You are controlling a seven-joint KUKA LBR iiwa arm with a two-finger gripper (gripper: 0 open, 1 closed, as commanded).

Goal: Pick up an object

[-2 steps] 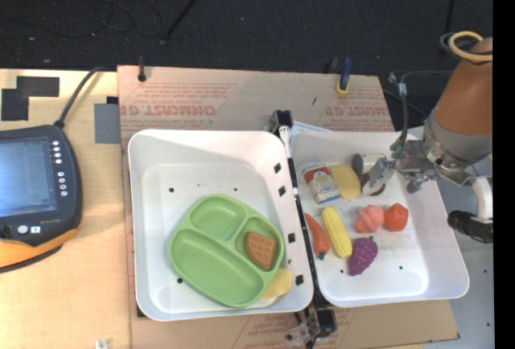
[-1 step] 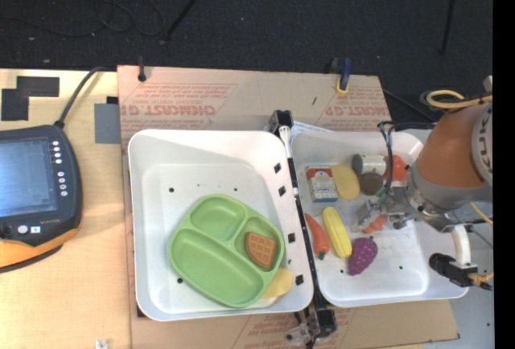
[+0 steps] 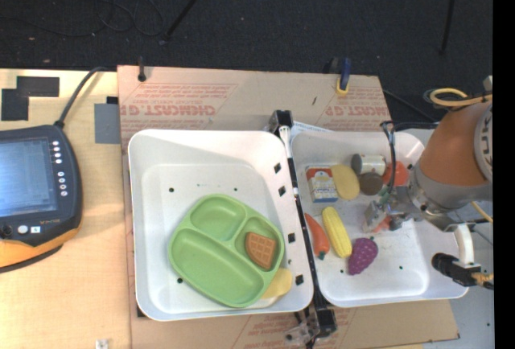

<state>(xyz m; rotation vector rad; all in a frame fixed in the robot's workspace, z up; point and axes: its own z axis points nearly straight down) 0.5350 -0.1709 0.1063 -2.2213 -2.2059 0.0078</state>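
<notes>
My gripper (image 3: 381, 217) is down inside the right bin (image 3: 402, 279), near its middle, with the orange-banded arm (image 3: 455, 150) reaching in from the right. Just left of it lies a yellow corn cob (image 3: 336, 231), and a purple bunch of grapes (image 3: 362, 255) lies just below it. An orange carrot (image 3: 319, 236) rests against the bin's left wall. Further back are a small printed box (image 3: 323, 183), a pale yellow potato-like piece (image 3: 347, 181), a small can (image 3: 370, 166) and an orange object (image 3: 398, 173), partly behind the arm.
The left bin (image 3: 161, 158) holds a green divided plate (image 3: 211, 255) with a brown waffle (image 3: 260, 248) on it and a pale yellow piece (image 3: 279, 284) at the plate's lower right edge. A tablet-like pendant (image 3: 32, 178) lies on the bench at far left.
</notes>
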